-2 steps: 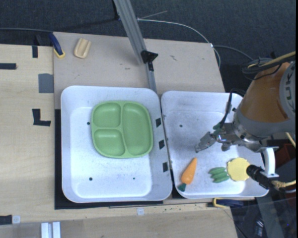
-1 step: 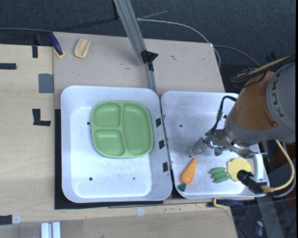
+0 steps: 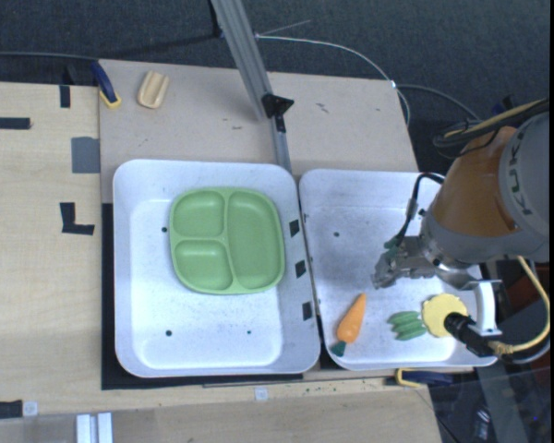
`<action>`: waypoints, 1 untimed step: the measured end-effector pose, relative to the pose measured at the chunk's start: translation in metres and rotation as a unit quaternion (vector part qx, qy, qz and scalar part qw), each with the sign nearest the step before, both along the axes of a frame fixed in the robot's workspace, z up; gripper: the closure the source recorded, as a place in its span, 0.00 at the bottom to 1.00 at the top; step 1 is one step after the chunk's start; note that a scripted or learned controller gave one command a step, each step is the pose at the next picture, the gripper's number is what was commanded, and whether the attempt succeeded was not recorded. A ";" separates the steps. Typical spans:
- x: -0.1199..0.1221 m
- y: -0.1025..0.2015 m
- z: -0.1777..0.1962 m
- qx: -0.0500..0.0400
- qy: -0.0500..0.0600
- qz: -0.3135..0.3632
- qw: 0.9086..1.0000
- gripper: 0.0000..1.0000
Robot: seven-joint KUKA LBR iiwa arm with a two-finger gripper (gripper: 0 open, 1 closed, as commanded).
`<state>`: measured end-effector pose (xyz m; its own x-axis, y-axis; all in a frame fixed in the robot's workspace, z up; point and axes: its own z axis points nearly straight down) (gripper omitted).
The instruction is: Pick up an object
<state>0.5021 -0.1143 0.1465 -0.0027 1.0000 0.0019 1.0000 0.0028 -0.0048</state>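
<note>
In the right bin (image 3: pixel 351 201) an orange toy carrot (image 3: pixel 352 318) lies near the front edge. A small green toy vegetable (image 3: pixel 406 324) sits to its right, touching a yellow round piece (image 3: pixel 439 311). My gripper (image 3: pixel 389 270) hangs over the right part of this bin, just above and right of the carrot and behind the green piece. Nothing shows between its fingers. The orange-banded wrist (image 3: pixel 475 201) rises behind it.
The left bin (image 3: pixel 138 330) holds a green divided plate (image 3: pixel 228 240). A grey pole (image 3: pixel 245 44) leans over the bench behind the bins. A tan block (image 3: pixel 152 89) and a blue-yellow item (image 3: pixel 105 84) lie at the back left. Cables run at the right.
</note>
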 end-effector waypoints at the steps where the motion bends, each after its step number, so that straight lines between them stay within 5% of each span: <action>1: 0.004 -0.002 0.062 -0.002 -0.005 -0.001 1.000 1.00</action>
<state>0.5060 -0.1164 0.2089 -0.0017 1.0000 -0.0011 1.0000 0.0017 0.0045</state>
